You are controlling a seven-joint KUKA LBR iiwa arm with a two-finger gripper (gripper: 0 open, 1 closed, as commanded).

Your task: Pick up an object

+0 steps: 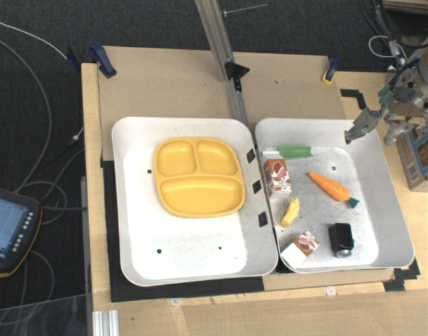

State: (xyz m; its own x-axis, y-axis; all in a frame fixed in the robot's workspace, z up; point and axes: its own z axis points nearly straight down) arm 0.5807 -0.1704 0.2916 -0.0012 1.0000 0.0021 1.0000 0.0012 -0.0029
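Hand (373,126) sits over the right bin's (382,187) top-right corner, reaching in from the right; one dark finger (359,129) sticks out toward the bin, the rest is blurred against the wrist, so can't tell how far open. Nothing visible between the fingers, not touching any object. Closest to hand: green stick (294,151), just left and slightly below. Then orange carrot (330,186), below and a bit left. Red-and-white carton (277,176) further left. Yellow banana piece (291,212) below that. Black block (341,239) well below the hand, small red-white box (302,247) beside it. Farthest: yellow divided plate (198,176) in the left bin (140,250), well apart, on the surface (164,82).
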